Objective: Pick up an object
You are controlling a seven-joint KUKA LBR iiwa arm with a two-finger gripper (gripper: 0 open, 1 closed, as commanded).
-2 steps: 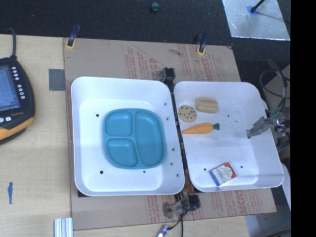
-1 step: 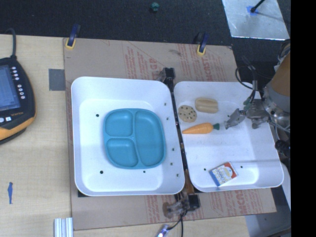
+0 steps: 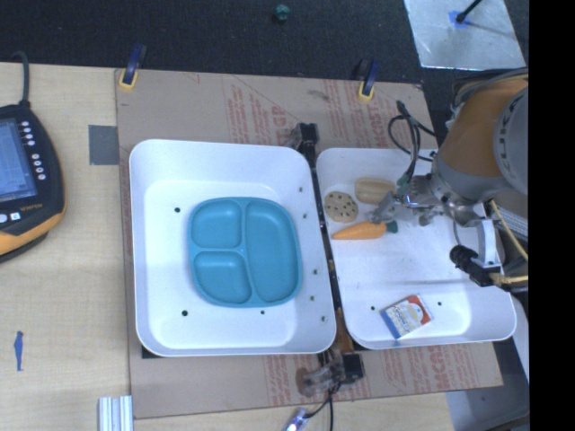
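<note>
In the right bin (image 3: 422, 268) lie an orange carrot (image 3: 359, 232), a brown cookie (image 3: 340, 206), a tan bread-like piece (image 3: 373, 189) and a small blue and orange packet (image 3: 407, 316). My gripper (image 3: 395, 206) hangs low over the bin's back part, just right of the carrot's green end and below the tan piece. Nothing shows between its tips. The arm's orange band and grey wrist rise behind it at the right.
The left bin (image 3: 162, 241) bears a blue divided plate (image 3: 244, 250). A black and orange teach pendant (image 3: 22, 178) rests at the bench's left edge. Cables and a black clamp (image 3: 472, 263) hang over the right bin's right side.
</note>
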